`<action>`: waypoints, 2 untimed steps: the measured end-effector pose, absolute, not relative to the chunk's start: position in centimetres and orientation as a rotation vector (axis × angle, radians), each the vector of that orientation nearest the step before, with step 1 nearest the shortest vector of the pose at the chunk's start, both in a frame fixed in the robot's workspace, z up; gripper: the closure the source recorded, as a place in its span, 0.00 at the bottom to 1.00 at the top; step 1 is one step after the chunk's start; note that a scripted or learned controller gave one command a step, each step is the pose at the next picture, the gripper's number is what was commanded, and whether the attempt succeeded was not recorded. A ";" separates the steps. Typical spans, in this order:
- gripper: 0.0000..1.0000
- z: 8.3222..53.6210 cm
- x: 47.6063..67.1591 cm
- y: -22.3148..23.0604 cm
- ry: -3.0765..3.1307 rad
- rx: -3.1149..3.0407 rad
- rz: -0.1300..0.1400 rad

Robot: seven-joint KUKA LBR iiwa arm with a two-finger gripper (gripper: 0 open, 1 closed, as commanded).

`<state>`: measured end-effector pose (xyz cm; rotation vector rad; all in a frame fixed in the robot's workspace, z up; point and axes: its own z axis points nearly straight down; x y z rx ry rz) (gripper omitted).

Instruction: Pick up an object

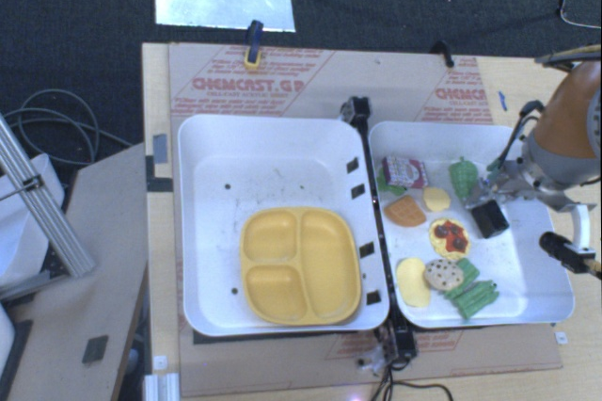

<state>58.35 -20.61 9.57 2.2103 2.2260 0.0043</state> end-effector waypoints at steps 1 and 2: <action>1.00 8.4 60.2 -11.7 2.235 2.208 0.007; 1.00 19.0 54.4 -6.3 2.230 2.210 0.008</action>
